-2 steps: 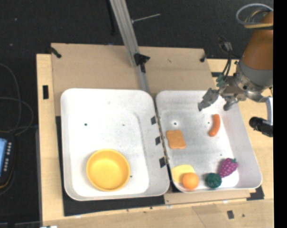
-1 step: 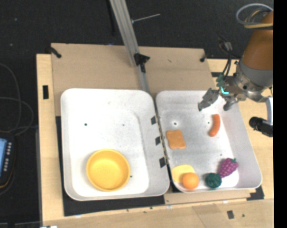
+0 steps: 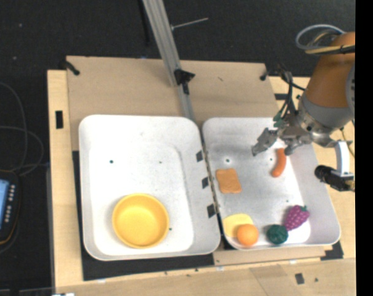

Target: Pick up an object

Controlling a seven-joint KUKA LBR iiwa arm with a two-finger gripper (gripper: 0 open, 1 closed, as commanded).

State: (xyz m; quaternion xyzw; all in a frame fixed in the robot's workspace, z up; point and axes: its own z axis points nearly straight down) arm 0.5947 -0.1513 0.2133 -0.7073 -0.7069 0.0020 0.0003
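The desk carries two shallow white bins side by side, which splits the work into a sparse side and a crowded one. The left bin holds a yellow bowl near its front edge; the right bin holds the small pieces, so that is where a pick has to happen. The grey arm reaches in over the right bin's far right corner, wrist turned downward, which suits a descent from above. Its claw stands with fingers apart, one prong toward the bin's middle and the other just above the orange carrot-like piece, the likeliest target, lying near the right edge and not gripped. A tan cracker lies near the bin's left wall. Along the front edge sit purple grapes, a yellow slice, an orange ball and a dark green piece, crowded enough to make them harder picks.
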